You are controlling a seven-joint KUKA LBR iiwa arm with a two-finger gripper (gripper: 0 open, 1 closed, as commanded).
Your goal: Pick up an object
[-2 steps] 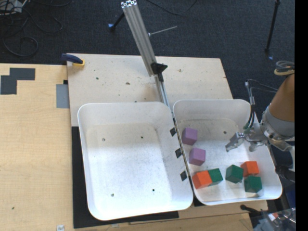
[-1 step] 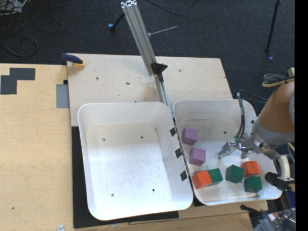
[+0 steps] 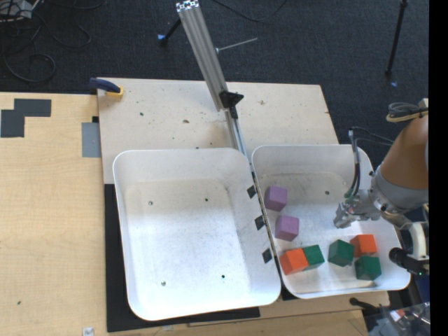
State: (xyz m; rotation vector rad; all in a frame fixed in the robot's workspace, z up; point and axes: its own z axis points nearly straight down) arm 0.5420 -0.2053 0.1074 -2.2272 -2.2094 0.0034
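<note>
Blocks in the right bin (image 3: 308,161) number seven on count: two purple, two orange and three green. One purple block (image 3: 276,197) sits near the bin's left wall, with the second purple block (image 3: 287,227) just below it and apart from it. One orange block (image 3: 294,260) lies at the lower left corner, touching a green block (image 3: 313,255) on its right. A second green block (image 3: 341,252) sits near the middle of the lower edge, just beside the second orange block (image 3: 364,244), and the third green block (image 3: 368,267) lies directly below that orange one, close to the bin's lower right rim. The left bin (image 3: 140,170) adjoins the right bin along a shared divider carrying three small black clips. Both bins rest on the table (image 3: 161,114), where one blue and yellow clamp (image 3: 106,86) sits at the far left corner. One arm (image 3: 406,163) enters from the right, its end effector (image 3: 344,217) low inside the right bin, above the green and orange pair and clear of them. Whether its fingers are spread or closed cannot be told from this angle, and no block is seen between them. One grey metal pole (image 3: 203,47) rises at a slant from behind the bins.
</note>
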